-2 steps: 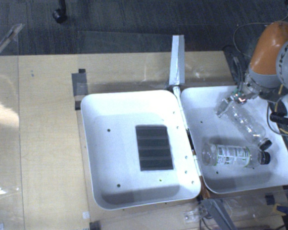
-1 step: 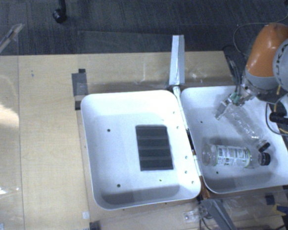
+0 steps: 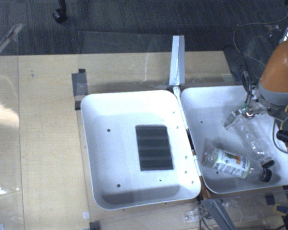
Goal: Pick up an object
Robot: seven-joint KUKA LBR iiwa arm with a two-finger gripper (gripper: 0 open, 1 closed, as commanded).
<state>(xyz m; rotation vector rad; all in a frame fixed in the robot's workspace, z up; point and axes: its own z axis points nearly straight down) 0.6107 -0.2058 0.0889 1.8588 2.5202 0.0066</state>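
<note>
**Arm over the right bin, bottle lying below**

Pale wooden counter point(image 3: 48, 159) carries both bins. Nearest, at five o'clock in the right bin point(image 3: 208, 107), a bottle point(image 3: 228, 162) with a green-and-white label lies on its side, dark cap point(image 3: 266, 172) toward the corner. Clear crinkled plastic point(image 3: 248, 133) sits just above it. Left bin point(image 3: 109, 114) holds a dark ribbed tray point(image 3: 154, 147). Farther back, at three o'clock, the gripper point(image 3: 247, 110) hovers above the plastic; I cannot tell whether its fingers are apart.

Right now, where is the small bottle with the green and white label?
The small bottle with the green and white label lies on its side in the right-hand white bin, near its front edge, left of a small black object.
</note>
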